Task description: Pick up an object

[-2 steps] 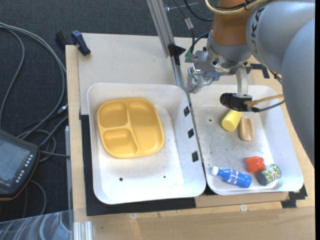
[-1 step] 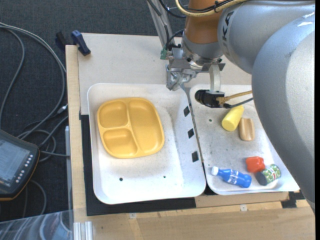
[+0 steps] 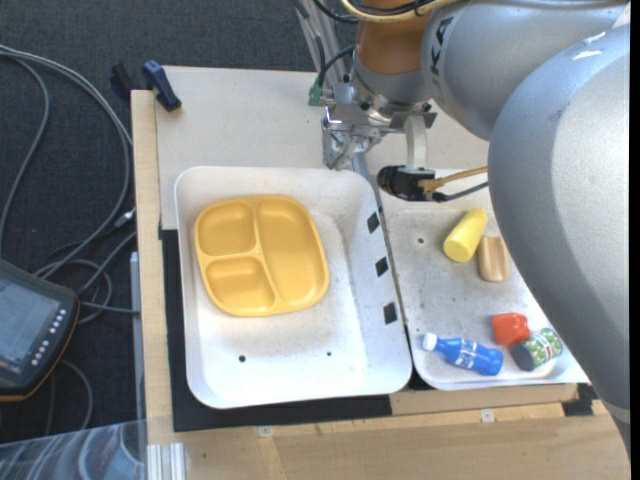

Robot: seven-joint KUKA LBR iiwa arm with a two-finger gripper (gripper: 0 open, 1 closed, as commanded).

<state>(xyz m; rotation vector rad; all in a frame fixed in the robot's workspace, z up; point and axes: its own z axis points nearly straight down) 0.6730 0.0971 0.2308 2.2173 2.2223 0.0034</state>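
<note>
My gripper [image 3: 346, 154] hangs over the bench just beyond the far rim of the left bin [image 3: 300, 378], near the gap between the two bins. Nothing shows in its grasp. A yellow divided plate [image 3: 262, 255] lies in the left bin, to the near left of the gripper. In the right bin [image 3: 420, 298] lie a yellow cylinder [image 3: 465, 235], a tan piece [image 3: 491, 258], a red block [image 3: 510, 327], a blue bottle [image 3: 463, 354] and a green patterned can [image 3: 540, 348].
The big grey arm covers the right bin's right side. A blue clamp [image 3: 160, 84] sits at the bench's far left corner. A tablet [image 3: 30, 328] and cables lie on the floor to the left. Black markers [image 3: 381, 266] line the rim between the bins.
</note>
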